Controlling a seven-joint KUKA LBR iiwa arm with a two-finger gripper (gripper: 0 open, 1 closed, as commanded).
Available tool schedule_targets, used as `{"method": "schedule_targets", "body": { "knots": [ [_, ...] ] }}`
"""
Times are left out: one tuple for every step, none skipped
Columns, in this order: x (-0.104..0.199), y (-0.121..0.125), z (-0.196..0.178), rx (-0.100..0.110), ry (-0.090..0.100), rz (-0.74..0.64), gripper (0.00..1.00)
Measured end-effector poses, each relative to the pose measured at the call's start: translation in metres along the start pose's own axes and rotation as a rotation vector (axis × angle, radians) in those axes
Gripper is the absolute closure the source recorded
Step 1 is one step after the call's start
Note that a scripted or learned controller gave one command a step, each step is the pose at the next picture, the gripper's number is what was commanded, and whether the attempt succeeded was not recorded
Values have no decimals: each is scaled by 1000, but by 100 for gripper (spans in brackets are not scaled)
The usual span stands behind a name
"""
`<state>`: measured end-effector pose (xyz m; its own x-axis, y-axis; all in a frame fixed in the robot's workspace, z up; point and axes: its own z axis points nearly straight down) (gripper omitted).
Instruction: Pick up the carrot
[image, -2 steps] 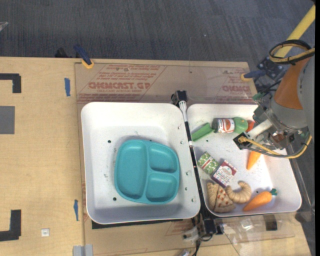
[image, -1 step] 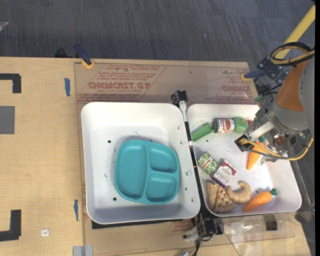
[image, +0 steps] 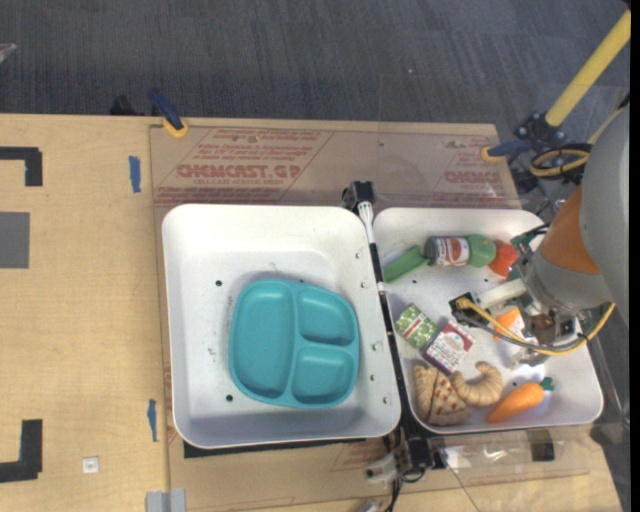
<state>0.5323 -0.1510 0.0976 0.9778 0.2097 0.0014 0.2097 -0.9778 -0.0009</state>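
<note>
"CHEMCAST GP" sheet (image: 240, 160); carrot (image: 520, 400) (right bin (image: 590, 395)); end effector (image: 545, 325) state: cannot tell.

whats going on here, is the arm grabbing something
A grey robot arm reaches in from the right over the right bin, which holds toy food. Its end effector hangs above the bin's right side, with the carrot lying loose below it near the front edge, beside a croissant and a pizza slice. Nothing is visibly gripped. The left bin holds a teal divided plate.
</note>
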Motion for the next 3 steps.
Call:
{"method": "schedule_targets", "body": {
  "knots": [
    [-1,-1,-8,2,-5,-4,100],
    [-1,-1,-7,3,-6,-4,0],
    [-14,-24,9,-5,5,9,0]
  ]
}}
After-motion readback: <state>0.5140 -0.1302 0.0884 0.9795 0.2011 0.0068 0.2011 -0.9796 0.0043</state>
